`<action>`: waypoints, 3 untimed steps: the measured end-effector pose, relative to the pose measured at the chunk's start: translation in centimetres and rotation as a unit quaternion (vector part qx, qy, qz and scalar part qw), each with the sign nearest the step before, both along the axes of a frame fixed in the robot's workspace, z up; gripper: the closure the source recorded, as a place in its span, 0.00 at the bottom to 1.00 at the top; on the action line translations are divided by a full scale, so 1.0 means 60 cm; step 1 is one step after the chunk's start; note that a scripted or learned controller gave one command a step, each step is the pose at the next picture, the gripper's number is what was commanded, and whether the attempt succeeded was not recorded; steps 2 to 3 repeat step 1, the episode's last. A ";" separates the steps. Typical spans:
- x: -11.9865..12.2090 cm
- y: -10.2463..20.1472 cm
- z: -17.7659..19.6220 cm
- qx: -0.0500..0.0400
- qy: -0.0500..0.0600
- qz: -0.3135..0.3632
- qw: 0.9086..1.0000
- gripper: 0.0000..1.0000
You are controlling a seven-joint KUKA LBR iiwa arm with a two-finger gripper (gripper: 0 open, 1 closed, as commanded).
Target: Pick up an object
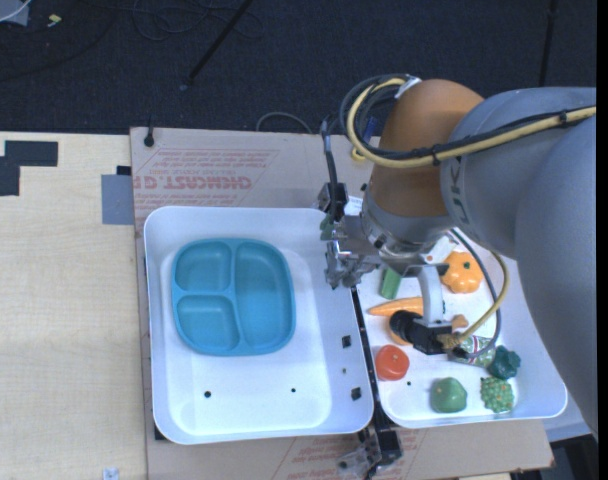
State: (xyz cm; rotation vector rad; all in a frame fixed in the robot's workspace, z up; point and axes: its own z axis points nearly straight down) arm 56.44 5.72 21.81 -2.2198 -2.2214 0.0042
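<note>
Two shallow white bins lie side by side on a cardboard sheet (204, 173), in the lower middle of the frame. At the bottom of the right bin (416, 402) you find a round green toy (447, 395) and, just beside it to the right, a knobby green toy (498, 395). A dark green piece (504, 363) sits just above that one. A little higher and more to the left is a red-orange round toy (391, 362), near the rim between the bins. Above it lies an orange carrot toy (392, 307), then a small green cylinder (389, 283), and further right an orange pepper toy (462, 273). In the left bin (244, 393) a blue divided plate (232, 296) lies flat, towards the upper part of that bin. The gripper (340, 264) hangs over the rim between the two bins, just left of the green cylinder. You cannot tell whether it is open or closed. Behind it, the grey arm (544, 168) with its orange band (429, 128) stands in the upper right of the frame.
</note>
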 end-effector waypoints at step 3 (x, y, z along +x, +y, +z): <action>-0.007 0.003 0.033 0.001 0.000 0.001 1.000 1.00</action>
